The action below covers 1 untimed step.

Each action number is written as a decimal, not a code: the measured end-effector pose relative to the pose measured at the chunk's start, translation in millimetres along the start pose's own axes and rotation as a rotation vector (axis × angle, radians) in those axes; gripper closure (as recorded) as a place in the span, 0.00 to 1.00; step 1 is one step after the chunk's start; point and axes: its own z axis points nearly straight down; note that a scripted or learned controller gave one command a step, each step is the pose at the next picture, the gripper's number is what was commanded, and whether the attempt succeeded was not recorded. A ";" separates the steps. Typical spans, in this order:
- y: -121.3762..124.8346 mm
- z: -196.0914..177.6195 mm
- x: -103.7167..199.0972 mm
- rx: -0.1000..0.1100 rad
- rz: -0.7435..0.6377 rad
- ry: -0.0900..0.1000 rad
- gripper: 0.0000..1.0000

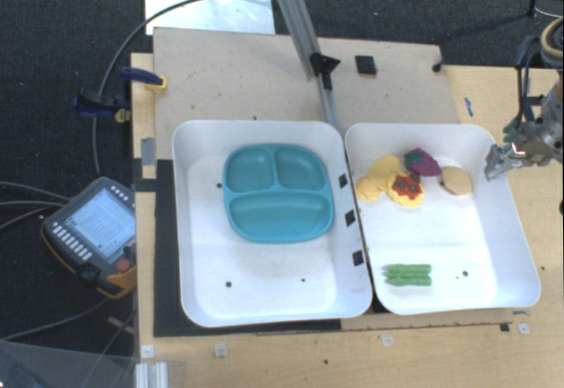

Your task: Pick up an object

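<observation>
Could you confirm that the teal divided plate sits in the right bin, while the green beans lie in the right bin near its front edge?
Not quite: the teal divided plate sits in the left bin, not the right one, as the camera view shows. The rest holds: the green beans lie in the right bin near its front edge.

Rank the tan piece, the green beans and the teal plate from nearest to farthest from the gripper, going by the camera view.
From the gripper at the right bin's far right rim:
1. Tan piece, right bin, just left of it.
2. Green beans, right bin, near front.
3. Teal plate, left bin.
</observation>
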 end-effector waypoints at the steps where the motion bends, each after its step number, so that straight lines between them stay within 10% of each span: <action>1: 0.4 2.2 56.4 0.003 -0.003 0.001 1.00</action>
